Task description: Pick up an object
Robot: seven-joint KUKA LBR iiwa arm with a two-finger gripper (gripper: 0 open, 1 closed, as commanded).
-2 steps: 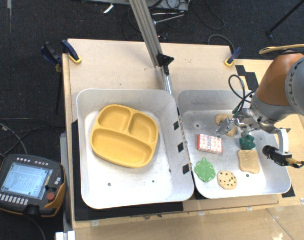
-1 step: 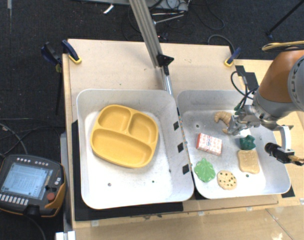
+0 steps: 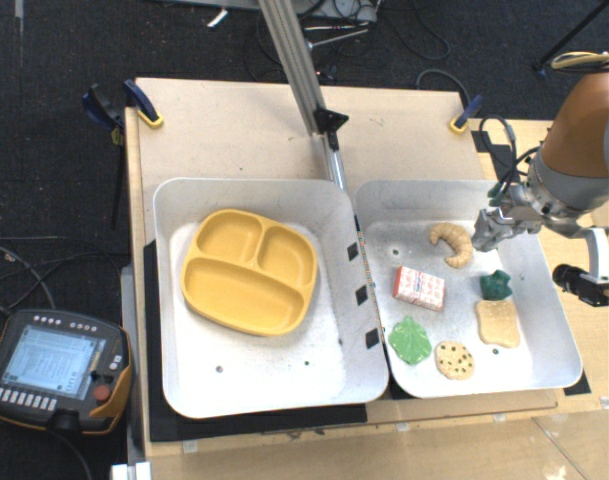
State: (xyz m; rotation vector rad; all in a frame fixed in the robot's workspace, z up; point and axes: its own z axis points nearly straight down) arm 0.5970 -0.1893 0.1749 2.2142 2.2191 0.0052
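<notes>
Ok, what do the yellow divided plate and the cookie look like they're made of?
The yellow plate looks like moulded plastic: uniform colour, soft sheen, rounded compartment ridges. The cookie is probably a plastic or rubber toy: matte tan with dark dots, though too small to be sure.

Slanted overhead view of both bins

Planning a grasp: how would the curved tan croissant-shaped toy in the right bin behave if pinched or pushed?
The curved tan croissant-shaped toy looks like small moulded play food, so probably light and stiff. Its crescent lies flat, so a push would likely spin or slide it rather than roll it. Rounded sides might slip from the gripper.
</notes>
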